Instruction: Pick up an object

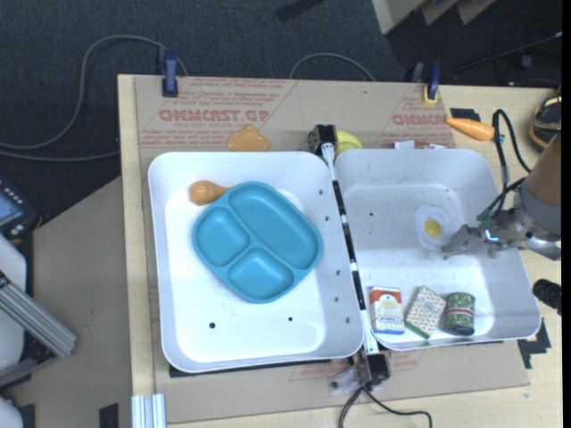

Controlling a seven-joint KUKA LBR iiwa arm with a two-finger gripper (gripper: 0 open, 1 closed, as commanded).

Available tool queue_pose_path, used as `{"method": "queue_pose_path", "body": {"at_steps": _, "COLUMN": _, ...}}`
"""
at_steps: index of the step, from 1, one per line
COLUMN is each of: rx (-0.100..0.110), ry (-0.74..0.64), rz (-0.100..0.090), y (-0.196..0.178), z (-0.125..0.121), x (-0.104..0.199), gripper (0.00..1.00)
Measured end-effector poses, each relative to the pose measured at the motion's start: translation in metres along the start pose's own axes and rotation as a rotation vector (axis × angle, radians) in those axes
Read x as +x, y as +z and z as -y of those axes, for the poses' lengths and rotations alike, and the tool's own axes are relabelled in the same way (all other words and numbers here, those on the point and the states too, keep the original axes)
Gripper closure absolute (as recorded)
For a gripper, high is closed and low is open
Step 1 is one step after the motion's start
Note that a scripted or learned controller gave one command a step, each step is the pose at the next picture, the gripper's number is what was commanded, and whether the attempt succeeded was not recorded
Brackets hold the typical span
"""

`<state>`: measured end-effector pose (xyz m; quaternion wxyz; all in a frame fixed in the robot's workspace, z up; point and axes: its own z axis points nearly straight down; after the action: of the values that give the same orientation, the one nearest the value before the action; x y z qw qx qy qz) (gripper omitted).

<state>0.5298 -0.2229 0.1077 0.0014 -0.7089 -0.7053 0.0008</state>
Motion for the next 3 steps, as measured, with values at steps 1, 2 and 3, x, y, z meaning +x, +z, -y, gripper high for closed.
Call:
{"method": "queue_pose_path", "body": {"at_steps": 1, "rx": 0.003, "ry": -0.003, "rz": -0.002, "y": 0.025, "z": 0.054, "x": 0.021, "gripper": 0.00}}
{"method": "queue_pose_path", "body": {"at_steps": 2, "rx": -0.006, "ry": -0.004, "rz": 0.001, "y": 0.013, "z": 0.050, "x": 0.021, "gripper": 1.00}}
{"method": "queue_pose_path", "body": {"at_steps": 3, "rx": -0.013, "ry": -0.012, "rz": 0.004, "y": 0.022, "z": -0.054, "x": 0.040, "gripper": 1.00}}
